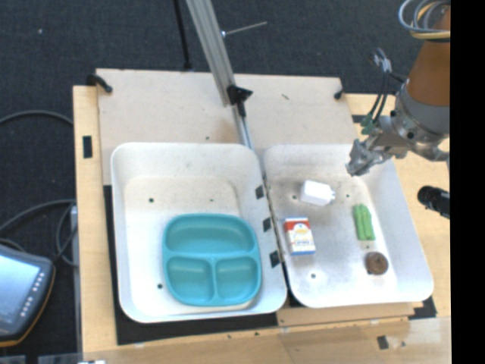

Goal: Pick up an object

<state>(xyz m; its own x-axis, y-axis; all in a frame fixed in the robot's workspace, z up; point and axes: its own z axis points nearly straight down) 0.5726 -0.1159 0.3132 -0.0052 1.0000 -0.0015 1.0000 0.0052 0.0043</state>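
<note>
- The grey arm [424,89], orange band above its wrist, reaches in from the right, and its claw [359,162] hangs over the upper right part of the right bin [405,226].
- From where I stand I cannot tell whether the claw is clenched or released; I see nothing in it.
- The nearest thing to the claw is a small white block [317,192], down and to its left on the bin floor, apart from it.
- Below the claw, along the bin's right side, lies a green stick-like piece [364,222], set lengthwise up and down.
- Further below the claw, just past the green piece's lower end, sits a small brown round thing [376,263].
- Down and left of the claw, below the white block, a little box [299,236] with a red, white and blue face lies flat.
- Well off to the claw's left is the left bin [144,173], holding a teal divided plate [213,258] with three compartments in its lower part.
- Both bins rest side by side on the pale desk [189,105].
- A slanted metal bar [214,44] rises from the seam between the bins, up and left of the claw.
</note>
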